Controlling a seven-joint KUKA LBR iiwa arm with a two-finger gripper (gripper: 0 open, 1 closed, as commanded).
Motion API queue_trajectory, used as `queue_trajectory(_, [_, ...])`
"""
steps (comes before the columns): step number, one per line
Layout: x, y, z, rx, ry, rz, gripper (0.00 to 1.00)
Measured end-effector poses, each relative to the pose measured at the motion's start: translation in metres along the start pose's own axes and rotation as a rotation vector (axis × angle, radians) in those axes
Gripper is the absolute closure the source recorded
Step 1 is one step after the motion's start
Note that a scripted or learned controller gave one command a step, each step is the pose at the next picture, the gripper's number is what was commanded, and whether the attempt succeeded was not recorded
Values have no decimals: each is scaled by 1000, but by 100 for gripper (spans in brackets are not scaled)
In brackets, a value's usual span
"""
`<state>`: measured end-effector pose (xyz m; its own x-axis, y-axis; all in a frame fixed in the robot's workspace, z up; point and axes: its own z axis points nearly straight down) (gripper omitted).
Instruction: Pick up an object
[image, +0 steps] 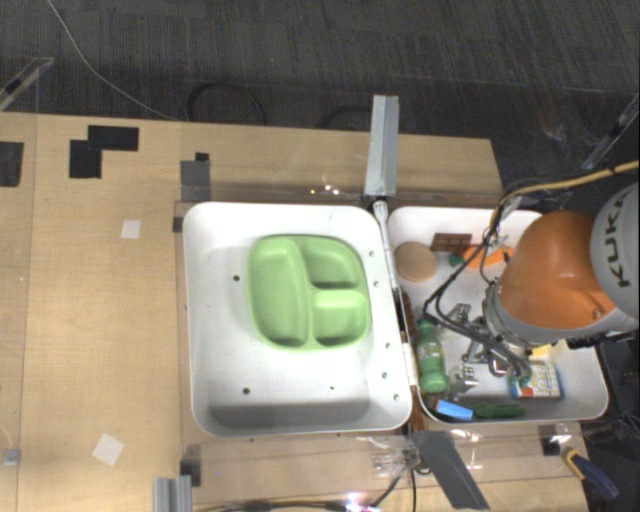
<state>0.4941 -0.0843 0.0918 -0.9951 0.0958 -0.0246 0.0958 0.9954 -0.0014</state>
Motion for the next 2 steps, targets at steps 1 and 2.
queue_trajectory(1, [-49,-33,2,-1,5,25,0])
queue_trajectory(2, [-127,-45,6,0,11,201,0])
